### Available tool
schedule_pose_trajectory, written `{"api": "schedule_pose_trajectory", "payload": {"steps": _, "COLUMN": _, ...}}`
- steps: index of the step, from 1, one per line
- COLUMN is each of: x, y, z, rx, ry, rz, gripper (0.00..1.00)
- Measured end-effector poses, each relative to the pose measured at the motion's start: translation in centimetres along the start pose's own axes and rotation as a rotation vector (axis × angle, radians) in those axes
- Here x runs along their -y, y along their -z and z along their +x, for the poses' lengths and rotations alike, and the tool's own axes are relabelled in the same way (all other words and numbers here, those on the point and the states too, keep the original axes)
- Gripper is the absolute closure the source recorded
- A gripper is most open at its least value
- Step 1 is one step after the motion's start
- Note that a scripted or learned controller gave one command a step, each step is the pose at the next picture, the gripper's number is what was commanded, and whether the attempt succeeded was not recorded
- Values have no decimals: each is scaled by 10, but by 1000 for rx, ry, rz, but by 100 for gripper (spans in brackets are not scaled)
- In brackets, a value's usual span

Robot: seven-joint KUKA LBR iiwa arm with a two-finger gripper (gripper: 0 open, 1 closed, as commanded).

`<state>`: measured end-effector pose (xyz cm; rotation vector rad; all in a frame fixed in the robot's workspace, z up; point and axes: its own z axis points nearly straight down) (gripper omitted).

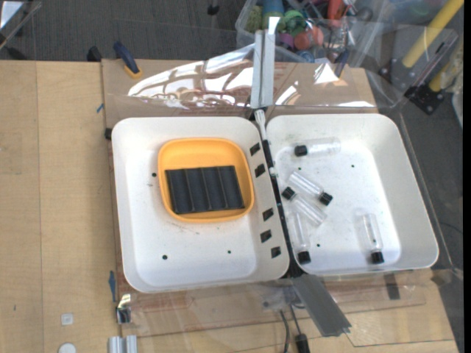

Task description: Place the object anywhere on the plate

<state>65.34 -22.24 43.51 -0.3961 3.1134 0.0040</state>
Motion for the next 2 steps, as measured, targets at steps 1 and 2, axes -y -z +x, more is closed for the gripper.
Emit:
{"api": "schedule_pose_trajectory", "payload": {"steps": 1, "x": 3, "y": 0, "z": -16, "rx": 6, "ry": 308, "rz": 3, "gripper": 100}}
{"api": "schedule_pose_trajectory", "payload": {"steps": 2, "x": 3, "y": -3, "z": -15, "rx": 4, "ry": 599, "rz": 1, "gripper": 100}}
